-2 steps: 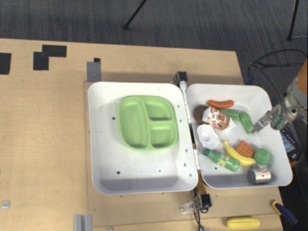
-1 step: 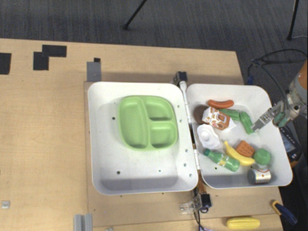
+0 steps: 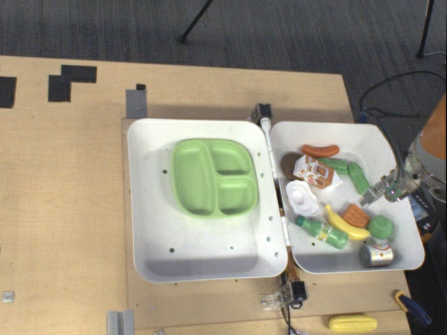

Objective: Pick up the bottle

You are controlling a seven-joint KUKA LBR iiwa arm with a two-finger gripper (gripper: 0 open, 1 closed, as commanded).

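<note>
On the worktop (image 3: 63, 208) the left bin (image 3: 150, 257) carries a green tray (image 3: 213, 176), the right bin (image 3: 370, 142) carries the toys, and my gripper (image 3: 377, 190), open and holding nothing, hovers near the right wall, so the green bottle (image 3: 323, 231) lying low in this bin is not yet picked.

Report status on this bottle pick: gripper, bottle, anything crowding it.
Gripper over right bin's right side, holding nothing. Green bottle lying near bin's front, untouched. Banana against it, white container just behind.
</note>
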